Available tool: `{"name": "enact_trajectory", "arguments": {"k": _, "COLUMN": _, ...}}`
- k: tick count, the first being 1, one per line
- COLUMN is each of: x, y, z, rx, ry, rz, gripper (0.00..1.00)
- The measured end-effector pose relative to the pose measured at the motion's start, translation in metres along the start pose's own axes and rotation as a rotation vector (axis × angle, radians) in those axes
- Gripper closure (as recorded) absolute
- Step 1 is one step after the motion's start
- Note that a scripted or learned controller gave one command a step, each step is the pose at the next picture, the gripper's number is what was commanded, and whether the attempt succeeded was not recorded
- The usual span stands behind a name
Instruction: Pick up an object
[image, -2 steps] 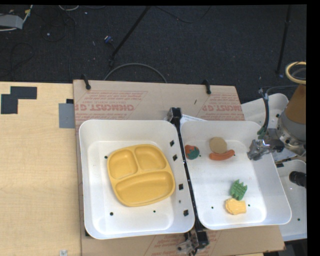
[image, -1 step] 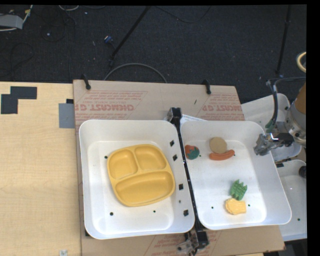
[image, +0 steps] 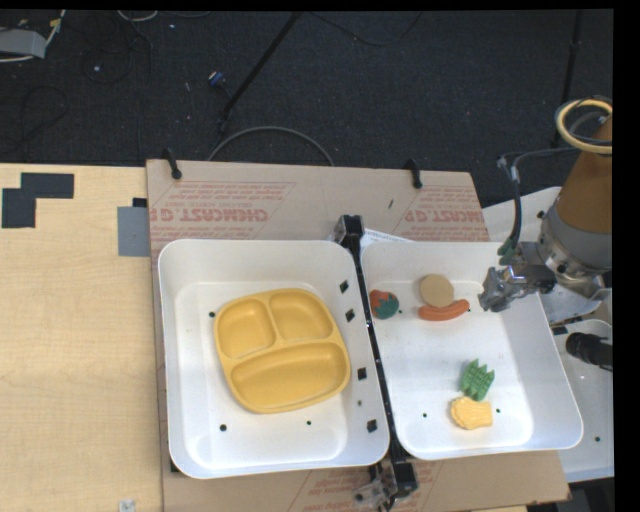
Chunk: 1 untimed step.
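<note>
I see a yellow divided plate lying flat in the far bin, well apart from the gripper's jaws, across the black divider. Cardboard lies under both bins, and cables trail beyond it.

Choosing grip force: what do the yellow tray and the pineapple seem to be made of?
Tray: looks like hard moulded plastic, smooth with a slight sheen, one even yellow, with rounded compartment walls. Pineapple: probably a plastic or rubber toy, matte, solid yellow body with a green top; whether soft or hard cannot be told.
</note>
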<state>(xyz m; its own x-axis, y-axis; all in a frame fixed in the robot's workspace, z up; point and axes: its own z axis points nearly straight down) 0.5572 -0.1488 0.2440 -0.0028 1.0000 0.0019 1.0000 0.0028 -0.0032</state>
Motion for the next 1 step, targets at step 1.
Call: {"name": "enact_trajectory", "arguments": {"k": 1, "x": 0.0426, "y": -0.0008, "z": -0.0002, "rx": 0.001, "ry": 0.000, "rz": 0.000, "gripper": 1.00}}
